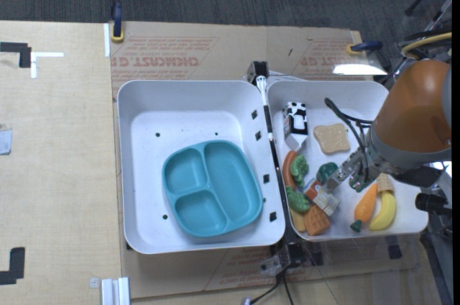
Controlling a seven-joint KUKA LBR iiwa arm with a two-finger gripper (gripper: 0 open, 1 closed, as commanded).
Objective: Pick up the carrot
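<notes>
The carrot [365, 203] is orange with a small green top and lies tilted near the front right of the right bin [343, 87], touching a yellow banana [387, 211]. My gripper [351, 175] hangs low over the bin, just up and left of the carrot's thick end. Its fingers stand open and nothing shows between them. The grey arm with its orange band [420, 109] covers the bin's right side.
The right bin also holds a toast slice [332, 138], a black-and-white carton [296, 117], a green vegetable [327, 171], an orange-red curved piece with leaves [288, 168] and more toys by the front left. In the left bin [144, 152] lies a teal divided plate [212, 187].
</notes>
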